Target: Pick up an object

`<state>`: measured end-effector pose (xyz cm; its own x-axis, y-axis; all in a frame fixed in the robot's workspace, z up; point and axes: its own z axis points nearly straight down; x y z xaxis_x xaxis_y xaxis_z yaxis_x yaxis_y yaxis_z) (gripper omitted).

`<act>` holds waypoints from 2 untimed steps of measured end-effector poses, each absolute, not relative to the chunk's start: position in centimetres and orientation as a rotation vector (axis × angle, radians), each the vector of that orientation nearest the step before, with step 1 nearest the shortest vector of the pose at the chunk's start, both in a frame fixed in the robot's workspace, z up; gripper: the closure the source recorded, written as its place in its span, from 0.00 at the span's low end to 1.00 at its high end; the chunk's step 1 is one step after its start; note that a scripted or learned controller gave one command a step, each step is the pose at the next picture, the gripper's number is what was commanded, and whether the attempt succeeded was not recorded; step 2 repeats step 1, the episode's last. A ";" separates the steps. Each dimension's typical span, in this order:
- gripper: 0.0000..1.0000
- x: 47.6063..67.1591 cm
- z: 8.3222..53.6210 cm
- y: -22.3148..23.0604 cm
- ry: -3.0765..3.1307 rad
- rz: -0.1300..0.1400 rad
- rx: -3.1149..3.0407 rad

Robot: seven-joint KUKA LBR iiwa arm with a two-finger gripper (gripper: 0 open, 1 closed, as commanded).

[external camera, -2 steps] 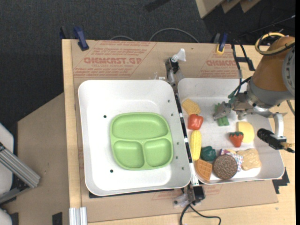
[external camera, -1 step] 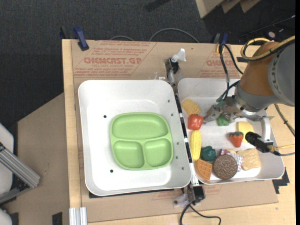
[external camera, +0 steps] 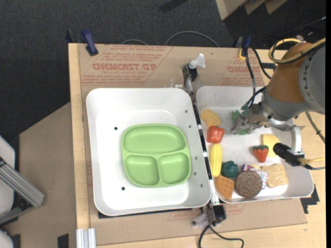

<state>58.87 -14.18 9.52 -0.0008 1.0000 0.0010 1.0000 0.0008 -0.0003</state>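
Note:
Toy food lies in the right bin (external camera: pixel 227 98). A yellow piece (external camera: pixel 210 118), a red pepper (external camera: pixel 215 134) and a corn cob (external camera: pixel 215 159) line its left side. Along the front are a waffle (external camera: pixel 225 186), a dark green piece (external camera: pixel 229 168), a brown cookie (external camera: pixel 249 183) and a tan cracker (external camera: pixel 275 175). Toward the right lie a red strawberry (external camera: pixel 260 152) and a yellow cheese wedge (external camera: pixel 270 141). My gripper (external camera: pixel 241 122) is low in the back middle of this bin, just right of the yellow piece and the pepper, with nothing visibly held.
The left bin (external camera: pixel 103 138) holds a green divided tray (external camera: pixel 155 155). A clamp (external camera: pixel 191 76) stands at the back between the bins. The grey and orange arm (external camera: pixel 295 87) covers the right bin's back right corner, with cables around it.

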 end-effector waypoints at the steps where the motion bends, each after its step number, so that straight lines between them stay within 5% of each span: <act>1: 1.00 62.8 19.1 -4.8 -2.239 -0.019 -2.214; 2: 1.00 62.8 19.1 -4.8 -2.239 -0.019 -2.214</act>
